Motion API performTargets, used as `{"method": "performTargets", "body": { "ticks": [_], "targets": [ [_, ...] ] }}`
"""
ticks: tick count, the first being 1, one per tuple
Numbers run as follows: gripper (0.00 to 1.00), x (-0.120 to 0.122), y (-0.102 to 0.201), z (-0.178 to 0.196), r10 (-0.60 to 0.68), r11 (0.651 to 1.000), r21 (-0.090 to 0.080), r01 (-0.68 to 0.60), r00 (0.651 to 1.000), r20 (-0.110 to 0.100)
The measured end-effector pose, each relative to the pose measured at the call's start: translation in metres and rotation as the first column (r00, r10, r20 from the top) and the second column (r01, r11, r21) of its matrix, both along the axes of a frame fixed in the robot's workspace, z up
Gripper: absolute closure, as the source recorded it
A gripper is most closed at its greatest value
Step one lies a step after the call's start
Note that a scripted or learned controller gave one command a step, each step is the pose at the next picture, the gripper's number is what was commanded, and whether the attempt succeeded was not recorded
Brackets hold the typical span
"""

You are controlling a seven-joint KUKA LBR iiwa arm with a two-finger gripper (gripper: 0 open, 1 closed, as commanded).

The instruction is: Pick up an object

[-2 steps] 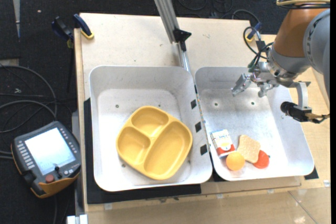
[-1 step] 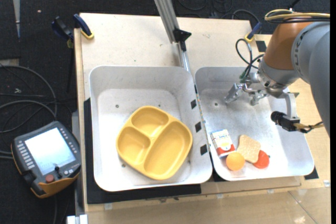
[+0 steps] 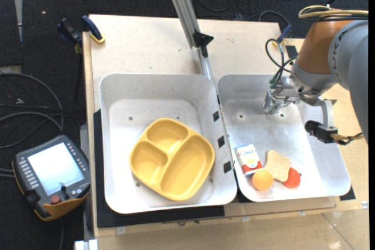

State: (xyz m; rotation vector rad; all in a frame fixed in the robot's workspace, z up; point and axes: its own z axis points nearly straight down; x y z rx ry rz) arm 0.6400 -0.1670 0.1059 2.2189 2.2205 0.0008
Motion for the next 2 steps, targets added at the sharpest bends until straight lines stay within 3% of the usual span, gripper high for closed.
{"method": "performTargets", "body": {
  "ticks": [2],
  "targets": [
    [1.0,0.005,0.01,0.109,0.002,1.0,-0.001,-0.002,1.0,0.005]
  ]
}}
